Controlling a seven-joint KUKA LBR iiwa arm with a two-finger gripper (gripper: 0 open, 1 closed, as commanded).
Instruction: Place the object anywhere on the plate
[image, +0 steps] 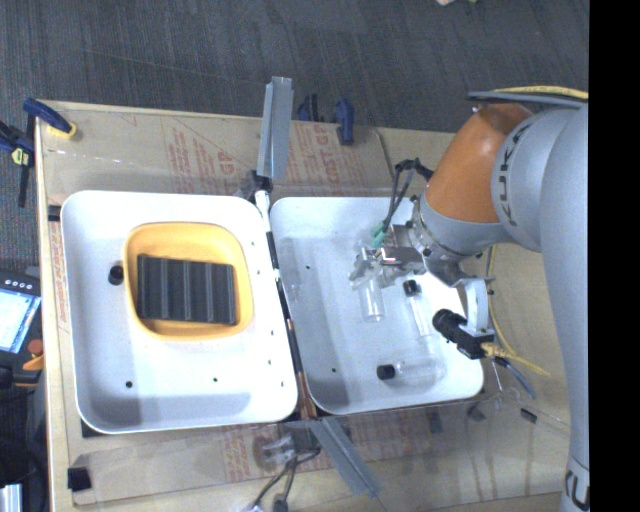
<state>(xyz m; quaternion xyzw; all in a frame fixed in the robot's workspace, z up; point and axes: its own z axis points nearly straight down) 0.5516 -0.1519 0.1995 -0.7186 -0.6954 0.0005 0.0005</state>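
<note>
You are looking down at a slant on a wooden worktop (180, 140) that carries two shallow white bins side by side. In the left bin (90, 390) lies a yellow plate (185, 240) with rounded corners, and on the plate's middle sits a dark ribbed rectangular block (187, 290). A small dark spot shows on the bin floor just left of the plate. The grey arm (545, 200) with its orange band reaches in from the right, over the right bin (320, 360). Its hand (372, 290) hangs above the upper middle of that bin, pointing toward the left; from this view you cannot tell how far it is spread or whether anything sits in it. Just below the hand, a clear glassy shape is visible, though it is hard to separate from the hand itself. Near the front wall of the right bin lies a clear object with a dark cap (405, 372), resting on the bin floor, well apart from the plate and below the hand. Blue clamps (345, 118) grip the far edge of the worktop.
</note>
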